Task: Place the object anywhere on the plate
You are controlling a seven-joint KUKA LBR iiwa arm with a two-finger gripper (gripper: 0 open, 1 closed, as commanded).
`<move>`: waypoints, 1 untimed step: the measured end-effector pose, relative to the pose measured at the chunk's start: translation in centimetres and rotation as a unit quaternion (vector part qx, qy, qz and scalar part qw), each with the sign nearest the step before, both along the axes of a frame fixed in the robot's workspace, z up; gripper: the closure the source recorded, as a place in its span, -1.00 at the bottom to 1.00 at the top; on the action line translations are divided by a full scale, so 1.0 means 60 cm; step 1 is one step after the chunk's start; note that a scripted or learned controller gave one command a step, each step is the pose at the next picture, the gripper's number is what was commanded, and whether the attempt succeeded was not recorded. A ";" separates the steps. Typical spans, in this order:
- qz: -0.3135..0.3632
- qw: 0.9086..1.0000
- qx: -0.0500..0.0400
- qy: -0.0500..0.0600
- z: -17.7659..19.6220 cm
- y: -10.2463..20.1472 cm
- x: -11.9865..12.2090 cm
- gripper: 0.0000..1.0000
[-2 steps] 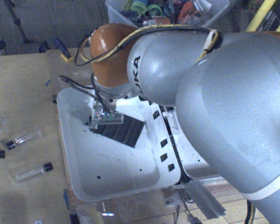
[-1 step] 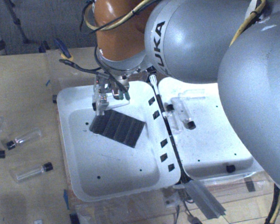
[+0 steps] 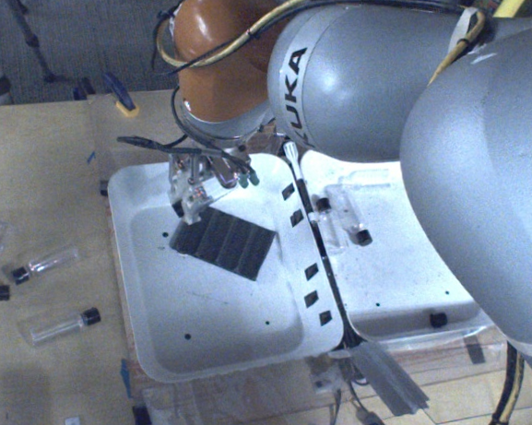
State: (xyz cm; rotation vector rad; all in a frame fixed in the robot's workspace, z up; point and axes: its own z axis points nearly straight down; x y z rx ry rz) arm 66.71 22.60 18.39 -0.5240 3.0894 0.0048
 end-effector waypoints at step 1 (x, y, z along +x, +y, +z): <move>-0.107 0.994 0.002 -0.001 -0.149 -0.001 0.006 1.00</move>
